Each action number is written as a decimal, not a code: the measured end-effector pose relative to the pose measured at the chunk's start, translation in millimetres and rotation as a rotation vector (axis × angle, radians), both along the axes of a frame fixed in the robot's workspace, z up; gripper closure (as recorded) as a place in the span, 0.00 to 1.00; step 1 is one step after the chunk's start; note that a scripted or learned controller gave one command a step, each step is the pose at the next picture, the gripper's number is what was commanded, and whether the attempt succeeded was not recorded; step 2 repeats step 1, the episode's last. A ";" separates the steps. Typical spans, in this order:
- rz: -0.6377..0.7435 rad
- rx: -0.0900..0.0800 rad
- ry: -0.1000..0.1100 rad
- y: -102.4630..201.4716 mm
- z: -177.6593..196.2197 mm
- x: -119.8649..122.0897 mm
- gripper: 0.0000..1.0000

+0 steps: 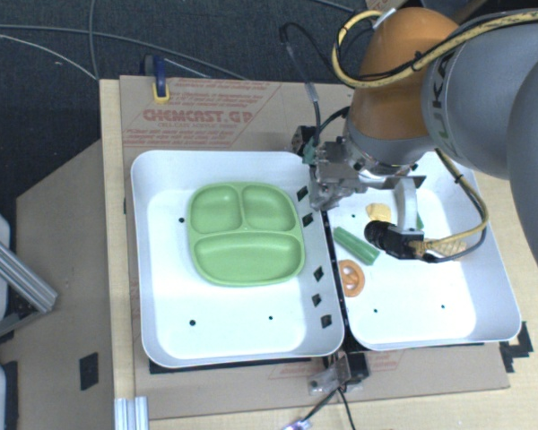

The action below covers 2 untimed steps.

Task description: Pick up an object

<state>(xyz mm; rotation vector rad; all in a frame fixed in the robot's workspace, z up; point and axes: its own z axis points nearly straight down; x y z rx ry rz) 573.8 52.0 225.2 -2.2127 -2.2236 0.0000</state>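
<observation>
In the right bin (466,303), near its left wall, lie a green oblong block (355,245), an orange pretzel-shaped ring (351,278) just below it, and a small yellow piece (377,211) above it. My gripper (325,192) hangs low over the top left corner of the right bin, by the wall between the two bins. It is above and to the left of the green block, about a finger's length away. The wrist hides the gripper's tips.
The left bin (161,267) holds a green divided plate (246,234) in its middle. The grey arm with its orange band (403,61) covers the upper right of the view. Cardboard (206,106) lies under both bins.
</observation>
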 end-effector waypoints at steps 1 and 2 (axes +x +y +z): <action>-0.001 -0.001 0.002 34.3 -5.1 -29.8 1.00; -0.001 -0.001 0.002 34.3 -5.1 -29.8 1.00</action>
